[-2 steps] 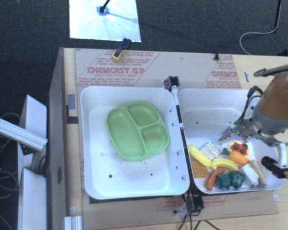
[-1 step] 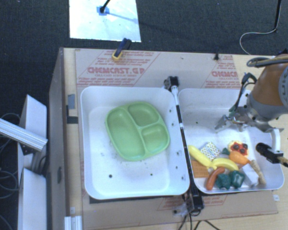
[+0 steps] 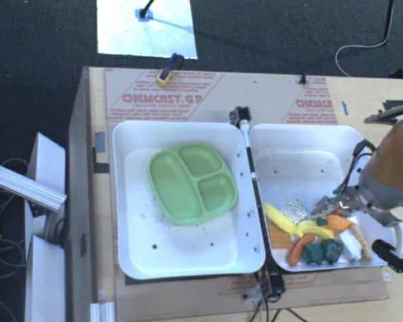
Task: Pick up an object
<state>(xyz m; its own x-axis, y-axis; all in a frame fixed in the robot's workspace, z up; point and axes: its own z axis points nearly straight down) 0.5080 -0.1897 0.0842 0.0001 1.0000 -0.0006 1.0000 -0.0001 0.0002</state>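
Yellow plastic banana (image 3: 297,224) lies just left of and below the claw (image 3: 340,206), heaped with toy food in the right bin (image 3: 302,143); whether the claw is released or clenched cannot be told. A clean pick likely means descending on one item's narrow middle, clear of its neighbours.

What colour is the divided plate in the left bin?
Light green; the camera view shows the divided plate clearly.
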